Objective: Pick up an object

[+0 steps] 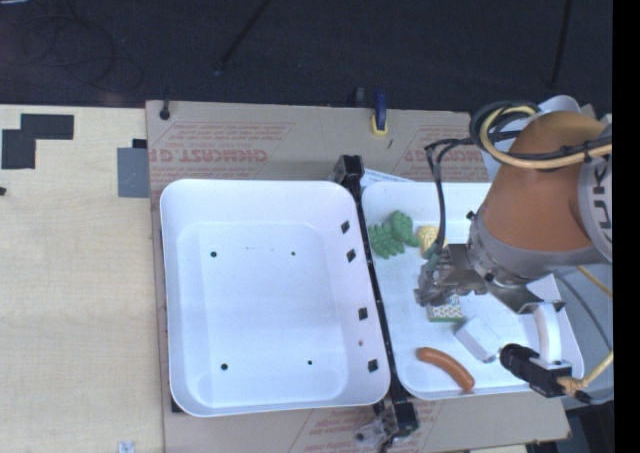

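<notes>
Likely target: a small green-and-white speckled piece (447, 312), lying mid-floor in the right bin (404, 306), partly covered from above. Directly over it, touching or just short of touching, the gripper (438, 289), brought low there presumably to close on that piece. Spread or pressed together: cannot tell, so no grasp to be claimed. Just beside, to the near right, a white block (476, 340), close enough to get nudged. Nearer still, an orange sausage-shaped toy (446, 368) by the near wall. Toward the far left of that bin, a green leafy toy (392, 234) with a yellow piece (428, 237) next to it. Off to the left, the left bin (260, 301), well apart from the work.
</notes>
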Motion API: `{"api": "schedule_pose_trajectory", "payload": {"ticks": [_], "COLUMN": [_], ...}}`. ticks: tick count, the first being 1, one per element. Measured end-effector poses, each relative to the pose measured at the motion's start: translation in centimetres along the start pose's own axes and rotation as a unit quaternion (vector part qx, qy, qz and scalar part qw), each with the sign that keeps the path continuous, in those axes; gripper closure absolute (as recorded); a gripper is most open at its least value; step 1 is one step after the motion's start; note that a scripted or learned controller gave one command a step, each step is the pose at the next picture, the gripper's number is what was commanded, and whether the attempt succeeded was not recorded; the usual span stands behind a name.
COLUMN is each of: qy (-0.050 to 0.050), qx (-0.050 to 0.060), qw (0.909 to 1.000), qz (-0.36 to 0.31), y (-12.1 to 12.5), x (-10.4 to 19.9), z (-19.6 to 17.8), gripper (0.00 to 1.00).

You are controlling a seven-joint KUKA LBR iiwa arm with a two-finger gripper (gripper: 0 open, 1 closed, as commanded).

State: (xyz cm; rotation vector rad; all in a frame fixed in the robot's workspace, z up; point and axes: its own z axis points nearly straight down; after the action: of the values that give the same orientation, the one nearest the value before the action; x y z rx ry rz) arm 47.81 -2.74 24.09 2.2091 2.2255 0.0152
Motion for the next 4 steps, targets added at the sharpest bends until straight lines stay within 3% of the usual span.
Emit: {"api": "schedule_pose_trajectory", "payload": {"ticks": [1,2,3,4], "qy": [-0.001,-0.001,-0.002,0.000], "qx": [-0.001,0.006,0.003,0.006], "qw": [1.0000,1.0000,1.0000,1.0000], "qz": [0.002,0.001,0.002,-0.001], "y": [0.1,2.0,6.6,-0.1], "x": [2.1,8.2,7.6,14.5], "z": [-13.8,-14.7,-20.9,-23.8], "gripper": [1.00,1.00,1.00,1.00]}}
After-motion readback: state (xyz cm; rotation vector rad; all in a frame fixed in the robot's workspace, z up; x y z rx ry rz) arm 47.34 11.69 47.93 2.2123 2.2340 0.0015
